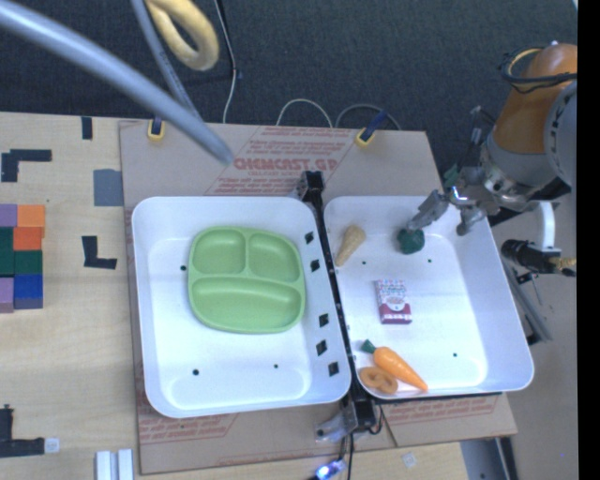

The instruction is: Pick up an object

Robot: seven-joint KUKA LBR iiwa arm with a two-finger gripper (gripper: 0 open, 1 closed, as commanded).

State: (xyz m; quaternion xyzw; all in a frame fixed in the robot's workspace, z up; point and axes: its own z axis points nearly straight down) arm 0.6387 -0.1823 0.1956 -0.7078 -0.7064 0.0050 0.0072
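Gripper [433, 216] sits over the far right part of the right bin [487, 309], reaching in from the right. One finger [424, 214] slants down toward a dark green object [411, 241]; the other [466, 221] points down further right. Fingers spread apart, nothing between them; released. The near fingertip is just beside or touching the green object, cannot tell which. Orange band [534, 89] on the arm above the wrist, upper right.

Right bin contents: green object near the far wall; tan cone-shaped item [349, 244] by the far left corner, close to the divider; small pink and white carton [393, 301] lying flat near the middle; orange carrot [398, 367] at the near left, with a tan ring-shaped piece [378, 380] touching its near side.

Left bin [159, 309]: one light green sectioned plate [247, 279], three compartments, lying flat, toward the far side.

Black clips [321, 281] run along the seam between bins.

Surface: both bins rest on a cardboard sheet [281, 159] with red print, clamped at the far corners by yellow clips [156, 129]. Bench [56, 375] is light wood, with black tape marks. Coloured blocks [21, 258] stacked at left edge. Dark carpet [375, 56] beyond the bench. A blurred grey pole [112, 70] and tan loop [185, 28] cross the upper left.
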